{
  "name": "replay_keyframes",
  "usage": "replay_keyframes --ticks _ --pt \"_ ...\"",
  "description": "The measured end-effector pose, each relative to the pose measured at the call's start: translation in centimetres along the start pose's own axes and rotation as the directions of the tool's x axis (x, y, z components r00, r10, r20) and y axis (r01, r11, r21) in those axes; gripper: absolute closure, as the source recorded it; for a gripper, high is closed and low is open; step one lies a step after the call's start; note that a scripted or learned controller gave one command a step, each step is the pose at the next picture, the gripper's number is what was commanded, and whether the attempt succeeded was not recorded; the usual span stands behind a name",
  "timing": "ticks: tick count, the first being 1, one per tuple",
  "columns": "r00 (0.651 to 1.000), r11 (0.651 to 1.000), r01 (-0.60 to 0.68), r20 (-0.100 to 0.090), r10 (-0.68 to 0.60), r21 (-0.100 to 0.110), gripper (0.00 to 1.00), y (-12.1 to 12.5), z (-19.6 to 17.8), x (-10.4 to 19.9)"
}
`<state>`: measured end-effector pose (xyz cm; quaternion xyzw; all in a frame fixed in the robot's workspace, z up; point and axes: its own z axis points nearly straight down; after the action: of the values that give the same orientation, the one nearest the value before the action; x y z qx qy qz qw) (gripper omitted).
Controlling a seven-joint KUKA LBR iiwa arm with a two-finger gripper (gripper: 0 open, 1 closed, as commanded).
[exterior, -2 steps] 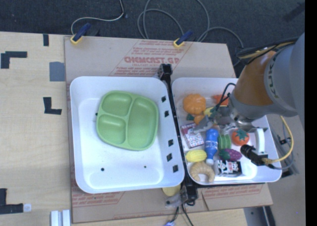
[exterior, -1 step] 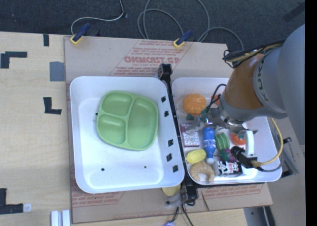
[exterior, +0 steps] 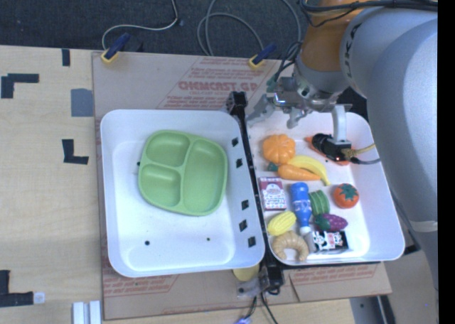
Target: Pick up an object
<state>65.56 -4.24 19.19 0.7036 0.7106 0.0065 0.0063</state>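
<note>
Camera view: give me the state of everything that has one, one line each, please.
Pincer: above the right bin's far end, nothing seen between its fingers.
Green plate: right way up in the left bin, compartments bare.
Blue bottle: lying flat in the right bin.
Pumpkin: upright, near the carrot.
Banana: lying flat.
Tomato: apart from the pile.

Green divided plate (exterior: 183,172) in left bin (exterior: 117,244); cables (exterior: 213,17) behind bench.

Grey arm (exterior: 398,67) with orange band (exterior: 330,20) and black cables.
</note>
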Motion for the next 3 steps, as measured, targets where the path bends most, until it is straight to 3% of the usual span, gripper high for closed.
replay_keyframes --ticks 1,2,3 --pt "1.000 1.000 -0.009 0.002 0.009 0.020 0.00 -0.8 0.8 -1.0" --pt "1.000 1.000 -0.009 0.002 0.009 0.019 0.00 -0.5 0.8 -1.2" --pt "1.000 1.000 -0.013 0.002 0.013 0.027 0.00 0.1 10.7 -5.8"
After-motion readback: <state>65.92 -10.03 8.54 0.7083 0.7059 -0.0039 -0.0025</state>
